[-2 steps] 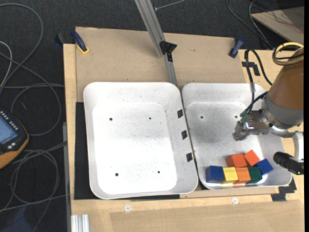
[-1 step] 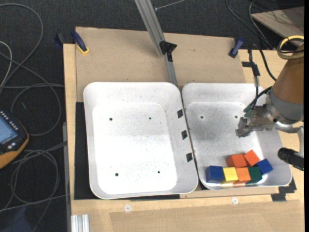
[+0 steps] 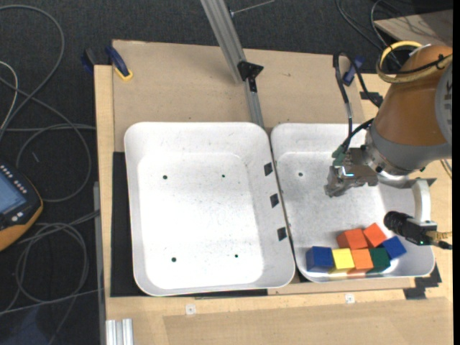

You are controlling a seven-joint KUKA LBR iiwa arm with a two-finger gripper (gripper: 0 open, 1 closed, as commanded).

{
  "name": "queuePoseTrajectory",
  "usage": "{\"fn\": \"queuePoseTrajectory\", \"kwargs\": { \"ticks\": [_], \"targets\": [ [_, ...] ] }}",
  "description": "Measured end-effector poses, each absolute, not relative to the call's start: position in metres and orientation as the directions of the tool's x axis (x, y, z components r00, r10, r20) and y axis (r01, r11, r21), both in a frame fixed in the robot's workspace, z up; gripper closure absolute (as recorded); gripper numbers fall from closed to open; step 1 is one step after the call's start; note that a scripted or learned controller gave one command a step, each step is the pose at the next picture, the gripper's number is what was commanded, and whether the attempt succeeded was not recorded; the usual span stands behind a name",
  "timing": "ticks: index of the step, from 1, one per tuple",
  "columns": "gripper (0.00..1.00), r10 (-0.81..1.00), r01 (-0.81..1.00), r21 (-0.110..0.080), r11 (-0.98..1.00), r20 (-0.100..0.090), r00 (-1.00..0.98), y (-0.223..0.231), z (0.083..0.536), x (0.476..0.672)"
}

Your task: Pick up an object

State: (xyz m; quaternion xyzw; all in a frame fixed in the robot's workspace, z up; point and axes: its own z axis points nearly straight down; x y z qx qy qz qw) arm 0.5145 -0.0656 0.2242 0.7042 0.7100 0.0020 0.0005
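Hovering over the right bin (image 3: pixel 302 153), the gripper (image 3: pixel 338 187) hangs above bare white floor with nothing between its fingers; how wide they stand cannot be told. Coloured blocks (image 3: pixel 356 250) — blue, yellow, orange, green — cluster touching in that bin's near corner, apart from the gripper.

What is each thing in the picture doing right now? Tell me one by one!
Gripper: hovering over the right bin, above the blocks, nothing between its fingers.
Colored blocks: bunched together in the right bin's near corner, touching each other.
Right bin: holding the blocks.
Left bin: sitting flat beside the right bin.
Blue clamp: clipped on the board's far left corner.
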Motion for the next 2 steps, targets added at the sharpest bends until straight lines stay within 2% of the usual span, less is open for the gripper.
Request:
{"fn": "queuePoseTrajectory", "kwargs": {
  "ticks": [2],
  "targets": [
    [1.0, 1.0, 1.0, 0.001, 0.008, 0.003, -0.008, 0.041, 0.214, 0.543]
  ]
}}
